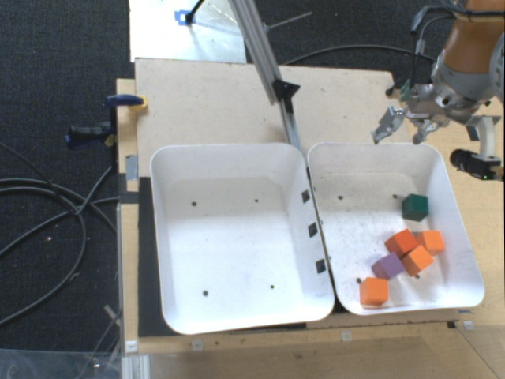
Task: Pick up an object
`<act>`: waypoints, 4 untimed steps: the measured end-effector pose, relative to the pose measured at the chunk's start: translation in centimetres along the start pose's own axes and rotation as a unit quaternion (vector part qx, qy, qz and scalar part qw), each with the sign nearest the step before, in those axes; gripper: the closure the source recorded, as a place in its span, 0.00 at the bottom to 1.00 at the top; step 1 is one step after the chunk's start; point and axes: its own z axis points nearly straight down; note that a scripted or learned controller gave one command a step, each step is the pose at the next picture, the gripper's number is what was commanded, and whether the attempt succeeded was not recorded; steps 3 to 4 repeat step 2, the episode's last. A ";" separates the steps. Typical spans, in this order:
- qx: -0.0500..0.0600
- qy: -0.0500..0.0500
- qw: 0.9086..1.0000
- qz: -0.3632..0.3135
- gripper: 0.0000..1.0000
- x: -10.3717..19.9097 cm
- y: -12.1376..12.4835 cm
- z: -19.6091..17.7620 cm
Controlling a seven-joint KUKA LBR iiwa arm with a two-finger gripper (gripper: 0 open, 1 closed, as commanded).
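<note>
Blocks (404, 251) cluster in the right bin (379, 160); hand (402, 129) above its rim, fingers seemingly spread, holding nothing.

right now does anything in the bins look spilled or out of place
Nothing stands out. The blocks all lie inside the right bin: a green block alone, and the orange blocks bunched with a purple block near its front corner. The tool hangs open above the bin's far rim, holding nothing.

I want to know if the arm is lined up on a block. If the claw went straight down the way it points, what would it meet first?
Probably the far rim of the right bin or the bench beside it, not a block. The claw hangs open over that edge; the green block lies nearer the camera. Depth is uncertain.
</note>
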 end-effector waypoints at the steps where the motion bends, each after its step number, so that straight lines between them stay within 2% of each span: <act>1: 0.001 -0.001 1.000 0.004 0.00 -5.7 1.1 5.8; 2: -0.005 -0.001 1.000 0.002 0.00 -7.0 1.4 -2.8; 4: -0.005 -0.001 1.000 0.002 0.00 -7.0 1.4 -2.8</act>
